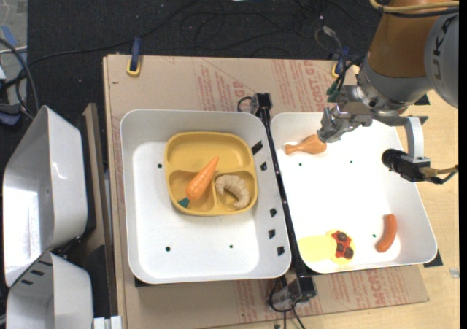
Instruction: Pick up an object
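Overhead view of the bench with two shallow white bins side by side. The gripper (332, 130) hangs over the far part of the right bin (365, 174), its tip directly above the thick end of a toy chicken drumstick (306, 146) that lies on the bin floor. Whether the drumstick is actually clasped cannot be told: the tip overlaps it, and nothing shows the toy lifted clear of the floor. The drumstick is judged the likely target, being the one object under the tool.

Elsewhere in the right bin, well apart from the gripper, lie a toy sausage (386, 233) near the right wall and a yellow slice with dark red toppings (328, 246) at the near edge. In the left bin (146, 196) sits a yellow divided plate (182, 149) holding a toy carrot (202, 178) and a pale shrimp-like toy (233, 190) in separate compartments.

Progress, as judged: the approach appears complete, the tool being at the object; a confirmed grasp and the lift remain. No object is visibly raised.
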### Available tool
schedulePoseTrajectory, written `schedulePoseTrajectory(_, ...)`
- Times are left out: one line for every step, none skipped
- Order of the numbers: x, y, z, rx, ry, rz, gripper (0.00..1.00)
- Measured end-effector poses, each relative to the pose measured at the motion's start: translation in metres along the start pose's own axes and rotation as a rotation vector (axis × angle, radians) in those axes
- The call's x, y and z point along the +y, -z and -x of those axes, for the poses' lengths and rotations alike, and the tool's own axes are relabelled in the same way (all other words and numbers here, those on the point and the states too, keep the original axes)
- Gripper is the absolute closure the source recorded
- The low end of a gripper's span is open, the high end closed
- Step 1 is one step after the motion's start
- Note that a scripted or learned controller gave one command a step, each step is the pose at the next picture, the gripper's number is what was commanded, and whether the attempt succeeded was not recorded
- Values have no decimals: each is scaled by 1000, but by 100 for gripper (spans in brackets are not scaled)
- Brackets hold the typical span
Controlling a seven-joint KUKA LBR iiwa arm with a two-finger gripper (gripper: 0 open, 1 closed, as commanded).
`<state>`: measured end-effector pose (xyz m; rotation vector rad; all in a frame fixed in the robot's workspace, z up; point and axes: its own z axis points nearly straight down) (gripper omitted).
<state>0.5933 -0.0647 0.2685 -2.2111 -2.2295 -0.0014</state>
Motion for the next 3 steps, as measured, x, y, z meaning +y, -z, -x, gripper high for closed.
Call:
schedulePoseTrajectory(-11, 2, -51, -1, -1, -1, 100)
schedulePoseTrajectory(-24, -19, -103, -1, 0, -3, 100)
schedulePoseTrajectory(-45, -24, -154, -1, -1, -2, 100)
